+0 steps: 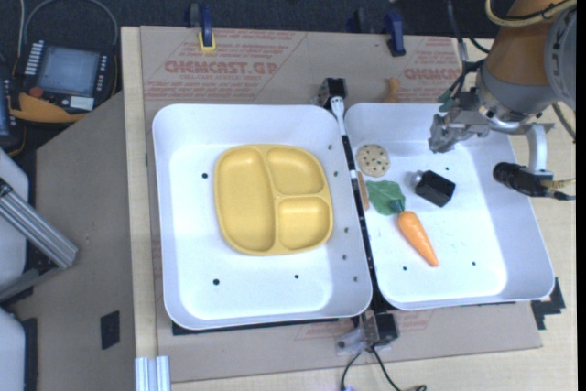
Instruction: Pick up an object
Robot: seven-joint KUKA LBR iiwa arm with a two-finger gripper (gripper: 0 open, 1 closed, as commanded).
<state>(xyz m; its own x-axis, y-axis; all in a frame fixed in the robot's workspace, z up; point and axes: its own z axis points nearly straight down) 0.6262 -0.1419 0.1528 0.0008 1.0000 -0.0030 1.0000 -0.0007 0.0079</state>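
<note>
Gripper [446, 138] hovers over right bin [522, 266], grip state unreadable; black block [434, 189] looks rigid, light — pinch its flat sides.

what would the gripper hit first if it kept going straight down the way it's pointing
Probably bare floor of the right bin. The gripper points down over the bin's upper part, and the nearest thing, the black block, lies apart and nearer the camera. Depth is hard to judge from this slant.

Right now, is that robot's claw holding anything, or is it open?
Gripper: hanging over the far end of the right shallow white bin, nothing visibly held; open or shut cannot be told.
</note>
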